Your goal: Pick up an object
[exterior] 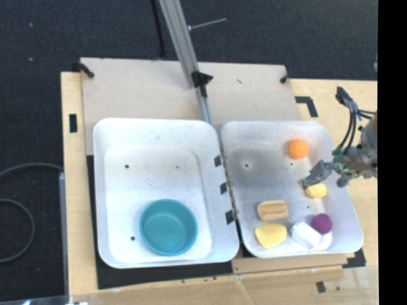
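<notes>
Two bins sit on the bench; the pincer point(316, 178), fingers unreadable, hovers over a small yellow lump point(317, 190) at the right bin's point(254, 138) three o'clock; descend squarely, centred, before closing.

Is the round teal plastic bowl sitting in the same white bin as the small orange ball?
No, the teal bowl sits in the left bin, the orange ball in the right.

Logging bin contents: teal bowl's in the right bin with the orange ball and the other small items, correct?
Not quite. The camera view shows the teal bowl alone in the left bin. The orange ball and the other small items do lie in the right bin.
</notes>
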Robot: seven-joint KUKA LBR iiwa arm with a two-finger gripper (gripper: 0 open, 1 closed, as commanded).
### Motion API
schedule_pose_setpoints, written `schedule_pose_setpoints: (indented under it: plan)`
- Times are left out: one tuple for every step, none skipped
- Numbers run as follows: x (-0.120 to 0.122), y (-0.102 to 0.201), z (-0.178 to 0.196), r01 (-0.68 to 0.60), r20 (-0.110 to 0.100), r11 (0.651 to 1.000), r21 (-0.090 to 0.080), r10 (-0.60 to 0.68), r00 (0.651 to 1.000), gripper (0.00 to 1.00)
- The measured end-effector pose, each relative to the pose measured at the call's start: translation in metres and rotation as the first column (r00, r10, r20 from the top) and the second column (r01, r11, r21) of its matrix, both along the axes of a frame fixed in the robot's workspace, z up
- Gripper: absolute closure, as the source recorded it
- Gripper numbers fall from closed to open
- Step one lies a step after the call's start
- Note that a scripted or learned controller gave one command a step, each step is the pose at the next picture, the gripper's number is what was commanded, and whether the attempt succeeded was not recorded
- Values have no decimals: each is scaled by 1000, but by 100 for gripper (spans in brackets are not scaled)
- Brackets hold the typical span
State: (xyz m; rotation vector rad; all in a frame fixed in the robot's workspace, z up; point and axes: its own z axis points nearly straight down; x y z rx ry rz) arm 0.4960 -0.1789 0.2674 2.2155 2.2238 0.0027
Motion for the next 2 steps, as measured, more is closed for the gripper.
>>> schedule_pose_setpoints:
  plan:
    - [0,0,0,1,0,1000,0,-1,1000,0]
    - [-2,4,-44,4,-4,1000,-1,-4,1000,0]
